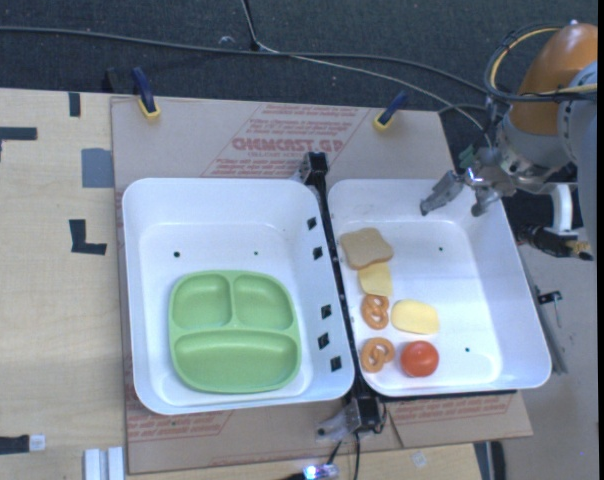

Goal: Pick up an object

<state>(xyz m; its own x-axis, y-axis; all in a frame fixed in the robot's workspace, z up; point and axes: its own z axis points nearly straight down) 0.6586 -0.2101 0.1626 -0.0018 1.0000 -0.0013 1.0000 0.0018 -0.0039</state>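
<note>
Two-finger gripper (pixel 457 195): grey metal, fingers spread, nothing between them, poised over the right white plastic bin's (pixel 502 268) far rim. Toy foods lie nearer the camera and leftward, against the divider: tan bread slice (pixel 366 247), yellow wedge (pixel 376 280), two orange pretzels (pixel 375 312), glossy red tomato (pixel 419 359). Left bin: green compartment tray (pixel 234 330).

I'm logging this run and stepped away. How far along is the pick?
Done: nothing yet looks picked. The toast slice, cheese piece, two pretzels, yellow piece and tomato all lie in the right bin. In hand: the tool is open with nothing in it, above the bin's far right corner. Left: descend, grasp one item, lift.
</note>
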